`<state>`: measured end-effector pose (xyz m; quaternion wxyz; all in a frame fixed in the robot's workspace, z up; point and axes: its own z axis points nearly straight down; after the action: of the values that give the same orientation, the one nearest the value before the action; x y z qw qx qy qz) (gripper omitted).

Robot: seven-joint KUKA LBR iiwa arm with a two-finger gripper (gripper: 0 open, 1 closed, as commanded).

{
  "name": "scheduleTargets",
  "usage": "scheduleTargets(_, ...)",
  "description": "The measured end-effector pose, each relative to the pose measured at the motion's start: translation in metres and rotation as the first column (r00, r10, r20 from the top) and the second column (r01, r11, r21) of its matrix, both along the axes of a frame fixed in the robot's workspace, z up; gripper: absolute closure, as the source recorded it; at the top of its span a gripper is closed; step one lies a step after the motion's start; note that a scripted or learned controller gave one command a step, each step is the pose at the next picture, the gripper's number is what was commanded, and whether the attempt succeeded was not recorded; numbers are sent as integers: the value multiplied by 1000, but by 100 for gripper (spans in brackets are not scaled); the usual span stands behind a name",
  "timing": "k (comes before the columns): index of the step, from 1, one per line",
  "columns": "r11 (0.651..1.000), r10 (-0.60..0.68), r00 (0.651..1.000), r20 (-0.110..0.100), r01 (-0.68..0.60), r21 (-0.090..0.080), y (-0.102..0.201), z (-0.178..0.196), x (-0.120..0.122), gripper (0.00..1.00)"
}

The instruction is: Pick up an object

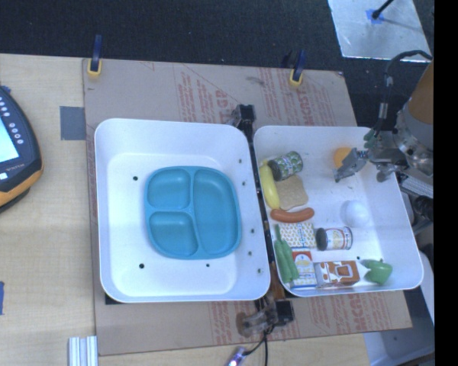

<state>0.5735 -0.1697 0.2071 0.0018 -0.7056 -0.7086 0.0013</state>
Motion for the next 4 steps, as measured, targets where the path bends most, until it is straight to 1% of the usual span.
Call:
scheduleTargets(1,1000,2,1000,-1,-2,-2,-35,-116,47,0)
scheduleTargets(2,1000,0,1000,2,0,0,-25,-115,83,0)
scheduleTargets(3,1000,2,1000,0,-2,0,-26,-104,83,100)
scheduleTargets(4,1000,1,1000,-1,-1,0,8,-116,82,100)
